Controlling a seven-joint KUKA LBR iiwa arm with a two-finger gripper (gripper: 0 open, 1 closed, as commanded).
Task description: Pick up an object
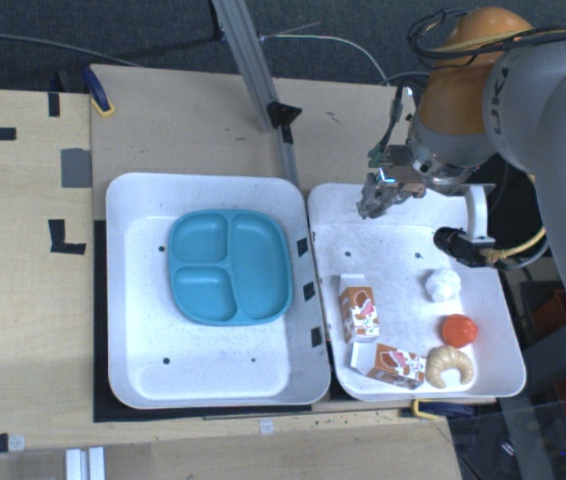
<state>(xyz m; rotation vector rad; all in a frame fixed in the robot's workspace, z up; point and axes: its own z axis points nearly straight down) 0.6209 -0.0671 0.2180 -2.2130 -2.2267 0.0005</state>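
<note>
My gripper (373, 206) hangs over the far left corner of the right bin (403, 243), above bare floor, with nothing seen between its fingers. The objects lie nearer the front of that bin: a small carton with a red picture (360, 313), a second carton lying flat (397, 364), a croissant (450, 366), a red ball like a tomato (459, 329) and a white lumpy object (442, 286).
The left bin (133, 298) holds a blue divided plate (230, 266). A metal pole (253, 58) slants down to the gap between the bins. The arm and its cables fill the upper right. Wooden bench surrounds both bins.
</note>
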